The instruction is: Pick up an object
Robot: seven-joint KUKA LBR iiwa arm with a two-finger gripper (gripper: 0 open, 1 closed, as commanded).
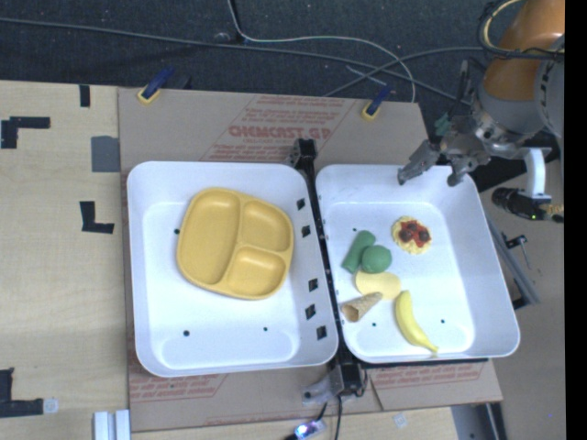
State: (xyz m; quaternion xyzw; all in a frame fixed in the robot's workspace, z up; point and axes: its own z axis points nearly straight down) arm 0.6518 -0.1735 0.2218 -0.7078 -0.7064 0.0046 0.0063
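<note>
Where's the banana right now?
In the right bin, near its front edge: the banana lies just right of the ice cream cone.

A robotics lab, plainly, set up for testing. Pale wooden tabletop (55, 273) marked with black tape pieces at 9 o'clock. Brown cardboard sheet (266, 126) clamped down by blue and yellow clips (154, 84) at 11 and 12 o'clock. Two white bins (156, 337) side by side at centre, joined by black fittings. Loose black cables (303, 39) trailing over dark carpet (92, 7) at 12 o'clock. Grey industrial arm (514, 81) with orange band at 2 o'clock. Toy food (415, 322) and a yellow divided plate (235, 243) as test props.
</note>
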